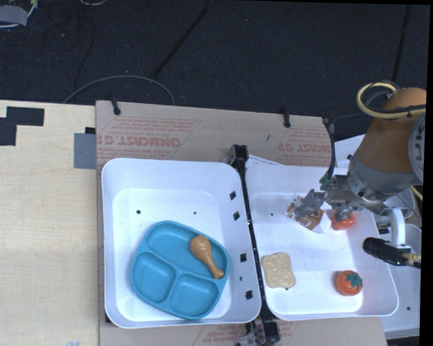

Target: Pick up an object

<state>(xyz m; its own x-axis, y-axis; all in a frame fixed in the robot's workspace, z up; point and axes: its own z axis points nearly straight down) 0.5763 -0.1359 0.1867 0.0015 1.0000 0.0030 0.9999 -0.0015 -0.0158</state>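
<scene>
My gripper hangs low over the back of the right bin, reaching in from the right. A small brown and white object lies right at its tip, touching or nearly touching it. A small red object sits just to the right of that, partly under the wrist. Nearer the front of the same bin lie a beige cracker-like slice and a red tomato with a green top.
The left bin holds a blue divided plate with a tan chicken drumstick on it. A black divider with clips runs between the bins. A black handle-like part juts over the right bin's right rim.
</scene>
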